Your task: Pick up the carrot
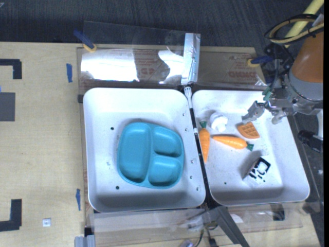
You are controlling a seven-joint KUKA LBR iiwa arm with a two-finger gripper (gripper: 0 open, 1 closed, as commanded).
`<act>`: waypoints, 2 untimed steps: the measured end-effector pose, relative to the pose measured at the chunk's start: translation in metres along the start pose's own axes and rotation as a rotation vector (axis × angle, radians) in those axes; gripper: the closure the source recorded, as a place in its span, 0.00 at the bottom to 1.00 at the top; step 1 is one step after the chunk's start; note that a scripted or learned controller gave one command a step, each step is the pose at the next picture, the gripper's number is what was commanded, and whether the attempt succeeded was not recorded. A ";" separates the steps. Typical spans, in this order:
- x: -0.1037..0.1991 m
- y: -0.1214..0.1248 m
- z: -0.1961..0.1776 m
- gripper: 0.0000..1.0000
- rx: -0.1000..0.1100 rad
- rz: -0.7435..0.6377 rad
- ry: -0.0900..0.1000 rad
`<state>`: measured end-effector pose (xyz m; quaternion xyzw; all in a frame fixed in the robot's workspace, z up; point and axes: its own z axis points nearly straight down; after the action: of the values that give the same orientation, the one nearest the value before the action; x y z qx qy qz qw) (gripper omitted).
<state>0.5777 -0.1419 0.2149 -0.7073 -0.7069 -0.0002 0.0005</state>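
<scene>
While pincer (264,112) state cannot be told | two carrots (230,141) | one blue plate (150,154) | two bins (97,138)

carrot (229,141) | orange, green-tipped | lying flat; right bin centre

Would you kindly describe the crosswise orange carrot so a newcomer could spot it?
Look in the right-hand white bin, near its middle. The orange toy carrot lies crosswise there, green stub pointing right; its twin lies lengthwise against the bin's left wall.
</scene>
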 end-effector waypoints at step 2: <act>0.018 -0.008 0.117 1.00 -0.013 0.059 -0.002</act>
<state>0.5693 -0.1243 0.0984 -0.7279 -0.6856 -0.0040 -0.0045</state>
